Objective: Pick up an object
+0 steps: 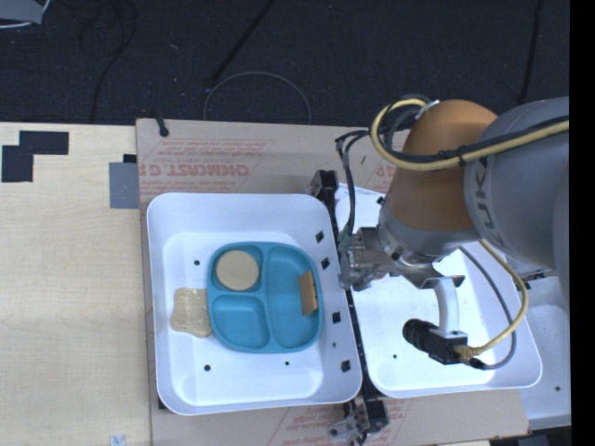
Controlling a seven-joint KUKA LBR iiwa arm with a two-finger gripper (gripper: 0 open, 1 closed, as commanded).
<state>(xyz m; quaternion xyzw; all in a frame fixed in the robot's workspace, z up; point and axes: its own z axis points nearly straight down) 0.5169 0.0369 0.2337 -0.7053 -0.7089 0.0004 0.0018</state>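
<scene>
The hand (358, 269) is seen low over the divide between the two bins, at 3 o'clock of the blue tray (263, 297); whether anything is clamped cannot be told. The tray, holding a round biscuit (236, 269) at its 11 o'clock and a brown piece (309, 294) at its 3 o'clock, lies in the left bin (177, 235). A pale lump (191, 311) is touching its 9 o'clock edge. A descent here would likely strike the bin walls, and the brown piece could be missed.
</scene>
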